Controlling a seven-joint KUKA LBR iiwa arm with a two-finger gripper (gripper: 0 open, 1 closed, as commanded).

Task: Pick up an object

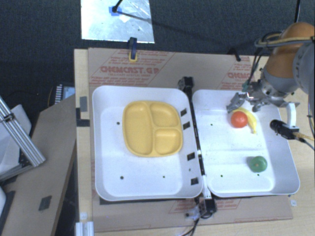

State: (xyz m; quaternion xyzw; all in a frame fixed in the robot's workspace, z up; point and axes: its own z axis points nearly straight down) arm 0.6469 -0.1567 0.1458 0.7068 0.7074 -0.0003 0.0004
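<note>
nearest the camera, the green ball (257, 163) sits by the near right corner of my right bin (231, 183), well apart from everything else, so it would be the easiest thing to reach without nudging a neighbour. farther back in the same bin, close to its far right corner, the red tomato (239, 119) and the small banana (251, 121) lie touching, the banana curving round the tomato's right side. my gripper (244, 101) hangs just above and behind that pair, near the bin's far edge, and i judge i am placed there to go for the tomato or the banana. from this slant i cannot tell how wide my fingers stand, and i see nothing between them. the left bin (106, 181) carries a yellow divided plate (151, 128) at its middle, well clear of my reach for now, and it plays no part in this pick as i judge it.
</note>
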